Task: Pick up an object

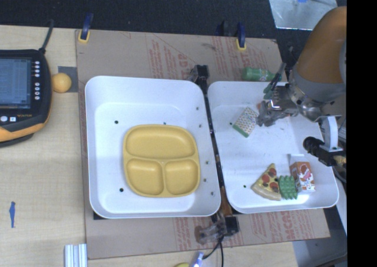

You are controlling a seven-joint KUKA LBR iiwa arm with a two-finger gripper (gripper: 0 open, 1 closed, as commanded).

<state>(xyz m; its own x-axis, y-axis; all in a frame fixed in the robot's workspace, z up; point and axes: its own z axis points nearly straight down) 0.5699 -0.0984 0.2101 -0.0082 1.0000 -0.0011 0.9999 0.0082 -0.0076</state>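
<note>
Gripper: the gripper (266,112) is seen low over the right bin (235,192), close beside the small checked packet (245,121); whether its fingers are open or shut cannot be told, as the metal parts blur together, and nothing is seen held between them

Nearest object: the small checked packet lies flat and tilted on the bin floor, in the upper left part of the right bin, just left of the gripper

Other objects: a pizza slice (267,182), a green block (287,187) and a red-printed packet (302,177) are crowded together near the bin's lower right corner, well apart from the gripper

Left bin: a yellow divided tray (161,160) is lying in the left bin (97,142)

Risk of a miss: the checked packet is judged thin and flat, so it may be pushed sideways rather than caught

Risk of a slip: a hold on one corner alone may let it swing or drop on lifting

Risk at the wall: a nudge leftward may press the packet against the bin's wall, where it is harder to reach
</note>
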